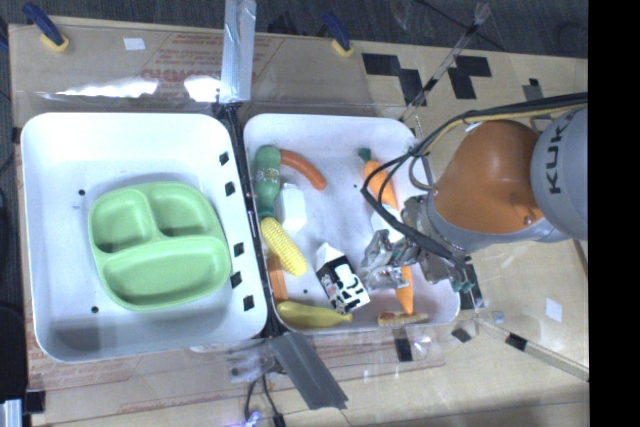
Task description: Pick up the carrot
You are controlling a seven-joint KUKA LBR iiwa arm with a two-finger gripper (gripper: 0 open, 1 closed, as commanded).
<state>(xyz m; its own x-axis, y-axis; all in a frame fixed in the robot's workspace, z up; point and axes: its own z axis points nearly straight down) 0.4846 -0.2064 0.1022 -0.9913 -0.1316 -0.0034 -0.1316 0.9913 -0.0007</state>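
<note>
A carrot (384, 181) with a green top lies near the right bin's far right wall, partly crossed by the arm's cables. A second orange carrot-like piece (404, 296) lies by the near right corner, just below the gripper. My gripper (385, 257) hangs low inside the right bin (330, 127), between the two orange pieces and beside a black-and-white box (343, 285). Nothing is visibly held in it. The arm's orange band (490, 180) covers the bin's right edge.
The right bin also holds a green vegetable (266, 173), an orange sausage-shaped piece (305, 169), a corn cob (283, 245), a banana (312, 315) and a white item (293, 205). A green divided plate (158, 245) sits in the left bin (60, 145).
</note>
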